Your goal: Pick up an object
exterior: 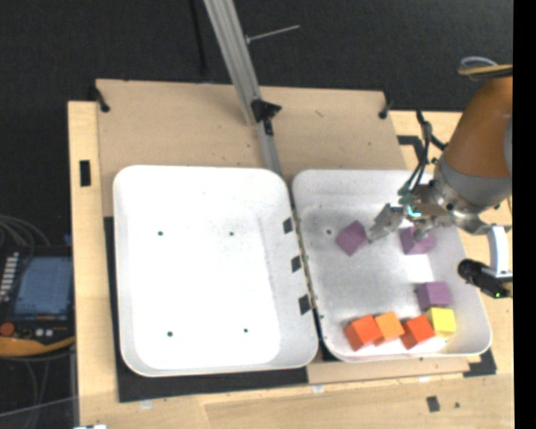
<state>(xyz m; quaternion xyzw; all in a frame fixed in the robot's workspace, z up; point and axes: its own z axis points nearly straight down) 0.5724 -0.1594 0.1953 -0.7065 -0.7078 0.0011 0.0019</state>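
Purple blocks sit on either side of your end effector (406, 220), which hovers in the right half of the frame over the right bin (322, 195). One purple block (351, 238) lies just to its lower left, a little apart from the left finger tip; a second purple block (418, 239) lies right below and slightly right of it, partly covered by the wrist hardware. The fingers look spread, with nothing between them, so you are holding nothing.

The left purple block is turned diagonally to the bin walls and has no clear long axis, so a square grip needs a wrist turn. It has bare bin floor all round it, which makes it the easier target in my judgement.

Farther toward the lower right, a third purple block (434, 294) stands alone, and a row of orange blocks (389, 329), with a yellow block (442, 320) at its right end, is crowded against the bin's lower wall. The left bin (205, 266) and the counter (179, 123) offer open room.
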